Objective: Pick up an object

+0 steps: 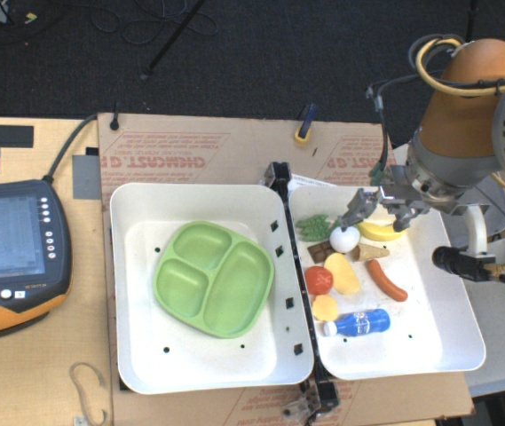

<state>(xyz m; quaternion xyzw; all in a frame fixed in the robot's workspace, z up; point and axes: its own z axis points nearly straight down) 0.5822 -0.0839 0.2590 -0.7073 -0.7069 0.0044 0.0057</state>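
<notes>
Pick not done. The two-finger gripper [382, 209] hangs over the right white bin [452, 344], fingers spread open, nothing between them. The small white ball [344, 238] sits just at its 7 o'clock, the yellow banana [382, 231] right beneath. The red sausage [386, 280], red tomato [319, 280] and blue plastic bottle [360, 323] lie untouched. The green divided plate [214, 278] lies in the left white bin [137, 327]. Closing and lifting remain.

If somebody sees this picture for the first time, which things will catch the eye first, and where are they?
The bright green divided plate lies alone in the left bin. In the right bin a cluster of small toy foods draws attention: a red tomato, a sausage and a blue bottle. The gripper hovers over the far end of that cluster, near a banana.
</notes>
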